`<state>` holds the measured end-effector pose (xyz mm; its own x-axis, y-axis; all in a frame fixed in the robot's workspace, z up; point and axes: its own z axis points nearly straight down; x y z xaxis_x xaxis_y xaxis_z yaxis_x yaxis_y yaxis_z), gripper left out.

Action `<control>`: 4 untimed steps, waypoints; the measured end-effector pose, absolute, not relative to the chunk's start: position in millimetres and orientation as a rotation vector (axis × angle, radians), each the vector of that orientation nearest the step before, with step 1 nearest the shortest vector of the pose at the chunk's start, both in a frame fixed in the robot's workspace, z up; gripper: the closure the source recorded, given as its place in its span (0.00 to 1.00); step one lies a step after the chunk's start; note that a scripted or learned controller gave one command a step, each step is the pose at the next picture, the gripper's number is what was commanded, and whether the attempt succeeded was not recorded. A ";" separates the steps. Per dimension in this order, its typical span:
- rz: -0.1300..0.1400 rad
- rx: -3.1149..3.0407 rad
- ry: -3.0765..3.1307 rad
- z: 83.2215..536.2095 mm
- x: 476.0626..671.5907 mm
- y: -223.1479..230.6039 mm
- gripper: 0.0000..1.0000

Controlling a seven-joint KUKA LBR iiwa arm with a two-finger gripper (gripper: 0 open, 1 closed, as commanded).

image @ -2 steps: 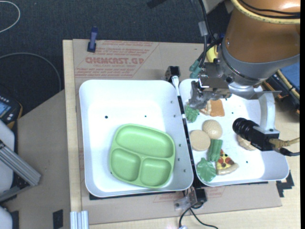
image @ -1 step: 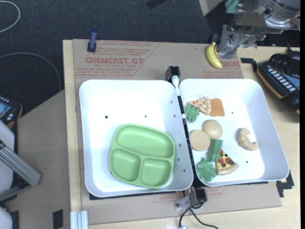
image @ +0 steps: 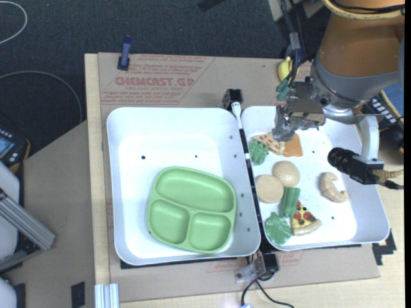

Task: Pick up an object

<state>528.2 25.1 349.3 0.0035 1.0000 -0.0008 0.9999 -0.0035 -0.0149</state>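
Note:
The right bin (image: 363, 226) holds several toy foods. At its far left lie a green broccoli piece (image: 259, 151), a flat pizza-like slice (image: 271, 144) and an orange wedge (image: 294, 148). Below them sit a tan bun (image: 286, 171), a round beige cookie (image: 269, 188), a green cucumber (image: 289, 201), a lettuce leaf (image: 277, 228) and a pizza slice (image: 304, 219). A croissant (image: 333, 187) lies to the right. My gripper (image: 282, 132) is down at the flat slice and the orange wedge, and hides part of both.
The left bin (image: 128, 146) holds a green divided plate (image: 192, 207). A black cylinder (image: 350, 162) on a white bracket hangs over the right bin's right half. The grey and orange arm covers the bin's far right corner. A black clamp (image: 232, 99) sits between the bins.

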 end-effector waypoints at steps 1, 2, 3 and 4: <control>0.010 -2.216 -2.217 285.2 511.7 45.3 1.00; -0.008 -2.215 -2.230 326.7 500.9 99.1 1.00; -0.004 -2.220 -2.225 343.2 478.8 102.9 1.00; -0.006 -2.221 -2.226 352.8 480.1 102.9 1.00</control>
<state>480.1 102.9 352.8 -0.0023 1.0000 0.0004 1.0000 0.0023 0.0046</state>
